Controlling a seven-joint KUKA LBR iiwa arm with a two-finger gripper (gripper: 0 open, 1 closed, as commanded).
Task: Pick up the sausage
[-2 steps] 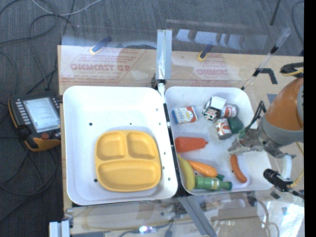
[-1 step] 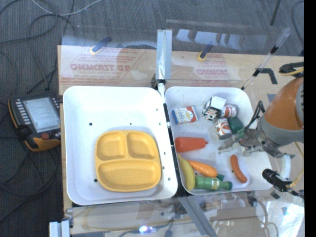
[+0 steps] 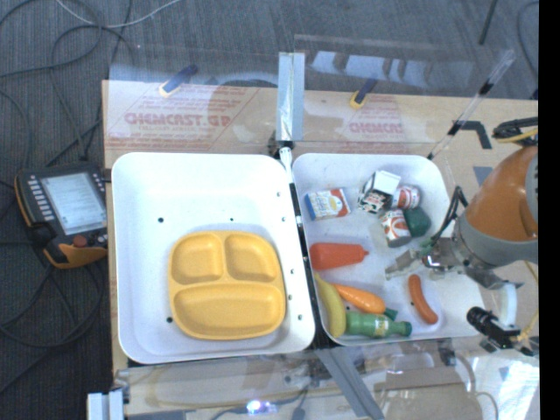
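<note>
1. Lying on the floor of the right bin, near its right-hand wall, is the sausage, a small orange-red link set at a slant
2. Just above the sausage hangs the gripper, reaching in from the arm on the right; whether the jaws are parted or closed I cannot tell, and nothing shows between them
3. Left of the sausage lie a carrot and a green bottle, with a yellow banana beyond them against the bin's left wall
4. Further up from the sausage sit a red pepper, a small carton, a black-and-white box and a red-and-white can
5. Well to the left of the sausage, the left bin carries a yellow divided plate
6. Both bins rest on the desk, side by side
</note>
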